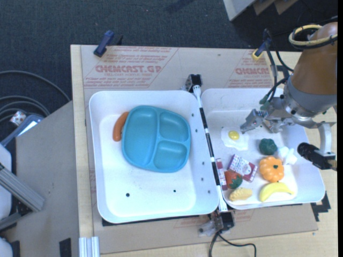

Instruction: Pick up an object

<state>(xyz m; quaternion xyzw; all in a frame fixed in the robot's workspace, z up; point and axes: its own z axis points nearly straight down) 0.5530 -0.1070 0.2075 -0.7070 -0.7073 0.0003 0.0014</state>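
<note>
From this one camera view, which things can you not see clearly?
- Gripper: too small and blurred to judge its fingers.
- Orange toy: partly hidden under the blue tray.
- Red packet: print too small to read.
- Arm: cut off by the right edge.

Red print is showing on the brown protective sheet (161, 63) covering the tabletop, far side of the bins. Left patch is reading approx. "CHEMCAST G.P", w/ smaller lines above it too blurred to read. Right patch (252, 71) is repeating the same brand, partly cut by the arm. Small red-white packet (242, 166) in right bin: print illegible.
</note>
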